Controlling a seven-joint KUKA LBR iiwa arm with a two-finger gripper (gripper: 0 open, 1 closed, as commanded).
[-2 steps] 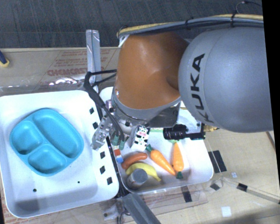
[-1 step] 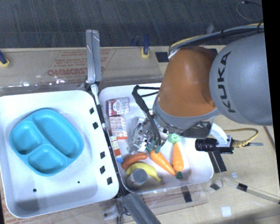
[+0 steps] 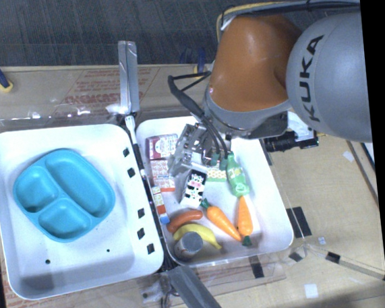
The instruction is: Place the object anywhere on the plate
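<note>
We saw blue plate [image 3: 63,193] lying in left bin [image 3: 16,150], three compartments, nothing on it. Toys sat in right bin [image 3: 273,206]: two carrots [image 3: 234,222], banana [image 3: 199,237], sausage [image 3: 184,218], green bottle [image 3: 234,176], black-and-white block [image 3: 194,187], boxes along left wall. We saw gripper [image 3: 191,154] low over right bin's upper part, just above block; we could not tell whether fingers were clenched or released. Arm [image 3: 265,68] reached in from right. Bench [image 3: 331,191] carried both bins.

arm [image 3: 293,72] cut off at top and right, hiding right bin's [image 3: 271,234] far rim, fingers' [image 3: 187,158] grasp unclear
</note>
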